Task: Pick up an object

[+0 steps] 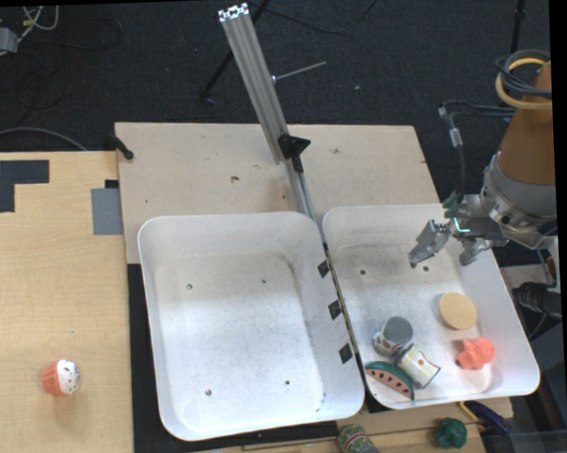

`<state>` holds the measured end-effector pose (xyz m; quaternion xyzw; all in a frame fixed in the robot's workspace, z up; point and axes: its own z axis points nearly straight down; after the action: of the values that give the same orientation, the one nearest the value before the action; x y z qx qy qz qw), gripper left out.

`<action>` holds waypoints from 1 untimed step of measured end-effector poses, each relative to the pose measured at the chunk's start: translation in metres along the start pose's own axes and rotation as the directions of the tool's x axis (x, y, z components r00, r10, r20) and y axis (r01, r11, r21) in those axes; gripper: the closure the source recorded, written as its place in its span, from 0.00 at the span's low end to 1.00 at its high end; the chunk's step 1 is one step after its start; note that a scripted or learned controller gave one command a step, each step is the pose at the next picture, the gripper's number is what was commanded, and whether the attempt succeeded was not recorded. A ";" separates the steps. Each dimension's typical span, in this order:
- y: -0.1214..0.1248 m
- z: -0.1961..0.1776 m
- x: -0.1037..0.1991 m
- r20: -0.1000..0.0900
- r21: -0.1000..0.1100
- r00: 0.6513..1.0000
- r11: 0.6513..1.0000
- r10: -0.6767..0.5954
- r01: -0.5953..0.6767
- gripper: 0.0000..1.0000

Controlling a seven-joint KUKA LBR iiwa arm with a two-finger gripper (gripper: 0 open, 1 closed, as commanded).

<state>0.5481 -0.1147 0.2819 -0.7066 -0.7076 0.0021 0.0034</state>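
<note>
- Tan round disc (458, 310) lying flat on the floor of the right bin (382, 235), just below the end effector (450, 245) in the picture and a little toward the arm's side; nearest candidate by judgement; round, so no long axis to line up with.
- Coral-red lump (475, 353) further down the same way, near the bin's lower corner.
- Grey cup-like piece (396, 334), small white cylinder (419, 365) and green-rimmed slice (393, 377) clustered down and to the left, touching or nearly so; harder to single out.
- End effector spread, both fingers visible with a gap, pinching nothing, poised over bare bin floor.
- Left bin (164, 273) well off to the left.
</note>
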 end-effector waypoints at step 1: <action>0.000 -0.002 -0.001 0.001 -0.005 1.000 1.000 0.003 -0.003 0.00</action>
<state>0.5486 -0.1160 0.2841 -0.7076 -0.7067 0.0007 0.0012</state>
